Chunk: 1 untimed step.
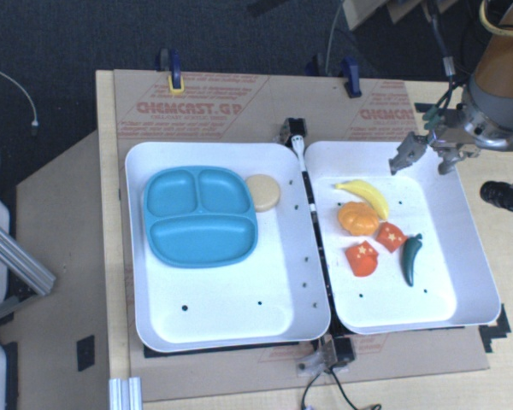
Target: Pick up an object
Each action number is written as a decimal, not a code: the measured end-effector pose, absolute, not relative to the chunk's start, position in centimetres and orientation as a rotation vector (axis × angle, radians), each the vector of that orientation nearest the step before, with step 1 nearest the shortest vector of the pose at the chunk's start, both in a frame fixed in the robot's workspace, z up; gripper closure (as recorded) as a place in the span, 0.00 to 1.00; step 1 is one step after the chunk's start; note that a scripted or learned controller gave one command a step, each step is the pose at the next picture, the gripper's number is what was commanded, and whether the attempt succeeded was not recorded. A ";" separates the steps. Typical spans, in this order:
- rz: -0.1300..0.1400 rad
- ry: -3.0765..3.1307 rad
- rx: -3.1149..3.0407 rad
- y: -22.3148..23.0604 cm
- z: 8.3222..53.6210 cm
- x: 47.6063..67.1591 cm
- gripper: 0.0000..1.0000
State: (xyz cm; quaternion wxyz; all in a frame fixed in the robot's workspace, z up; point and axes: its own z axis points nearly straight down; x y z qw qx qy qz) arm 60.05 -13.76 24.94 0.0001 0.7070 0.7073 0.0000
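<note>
Grey arm (pixel 496 101) at two o'clock of the view, rounded and bulky. Broad orange band (pixel 503 62) above the wrist, capped by a pale cream ring higher up. Silvery metal wrist flange below the grey section. Small grey hand (pixel 424 154) with two dark-tipped fingers (pixel 403 158). Thin black cables looping along the wrist towards eleven o'clock.

This looks like a robot lab. A robot arm (pixel 496 84) hangs over a brown board (pixel 239 101) held by blue clamps (pixel 174 68), with wires (pixel 325 383) and toy food (pixel 363 219) in white bins (pixel 239 314).
</note>
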 end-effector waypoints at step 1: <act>-0.007 2.227 2.225 -13.1 18.8 60.3 0.00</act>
